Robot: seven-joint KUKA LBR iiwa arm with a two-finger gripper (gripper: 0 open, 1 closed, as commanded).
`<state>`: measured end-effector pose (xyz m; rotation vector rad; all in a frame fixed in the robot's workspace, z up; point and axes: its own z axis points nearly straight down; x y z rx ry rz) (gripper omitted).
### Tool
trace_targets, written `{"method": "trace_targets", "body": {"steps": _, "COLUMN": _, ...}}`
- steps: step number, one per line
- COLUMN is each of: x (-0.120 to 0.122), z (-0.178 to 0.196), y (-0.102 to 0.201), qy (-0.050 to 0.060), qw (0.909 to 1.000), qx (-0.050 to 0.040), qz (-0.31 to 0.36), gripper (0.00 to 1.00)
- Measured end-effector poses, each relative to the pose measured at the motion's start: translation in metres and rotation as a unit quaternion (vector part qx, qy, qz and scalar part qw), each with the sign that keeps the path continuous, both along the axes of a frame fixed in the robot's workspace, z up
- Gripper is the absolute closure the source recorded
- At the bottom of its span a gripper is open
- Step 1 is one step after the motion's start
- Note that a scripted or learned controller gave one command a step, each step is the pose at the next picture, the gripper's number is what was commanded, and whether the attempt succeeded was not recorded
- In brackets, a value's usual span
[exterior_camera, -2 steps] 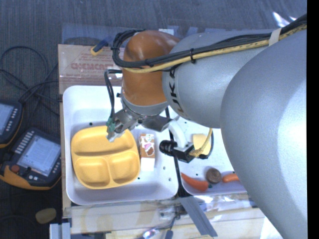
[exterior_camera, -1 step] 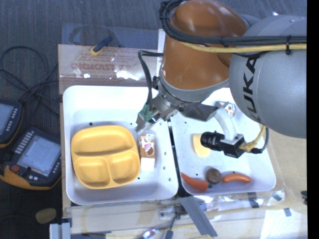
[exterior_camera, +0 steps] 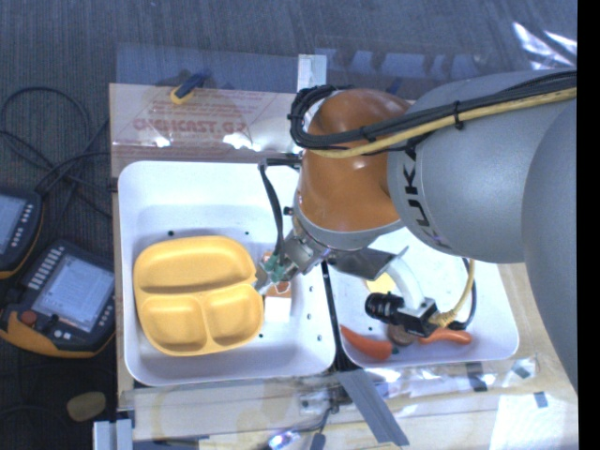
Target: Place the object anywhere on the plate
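Note:
A yellow plate (exterior_camera: 197, 293) with three compartments lies in the left bin (exterior_camera: 150, 190), and nothing rests on it. My gripper (exterior_camera: 276, 276) hangs low in the left bin, just off the plate's right rim. A small green and orange-brown bit (exterior_camera: 277, 287) shows at its tip, too small to name. The big orange and grey arm (exterior_camera: 356, 176) covers the strip between the two bins. In the right bin (exterior_camera: 502, 331), an orange carrot-like piece (exterior_camera: 364, 344) lies near the front edge.
A second thin orange piece (exterior_camera: 448, 337) lies in the right bin, right of the carrot-like piece. Two handheld control pendants (exterior_camera: 56, 293) with cables sit on the floor left of the bench. A cardboard sheet (exterior_camera: 197, 120) lies behind the left bin.

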<state>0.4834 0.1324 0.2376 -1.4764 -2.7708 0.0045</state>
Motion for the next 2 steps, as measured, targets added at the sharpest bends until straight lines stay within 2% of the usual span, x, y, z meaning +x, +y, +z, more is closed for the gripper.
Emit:
{"method": "trace_targets", "body": {"steps": 1, "x": 0.0332, "z": -0.0132, "y": 0.0272, "qy": 0.0, "qw": 1.0, "qx": 0.0002, "qz": -0.004, "gripper": 1.0}}
{"method": "trace_targets", "body": {"steps": 2, "x": 0.0332, "z": -0.0131, "y": 0.0272, "qy": 0.0, "qw": 1.0, "qx": 0.0003, "qz": -0.004, "gripper": 0.0}}
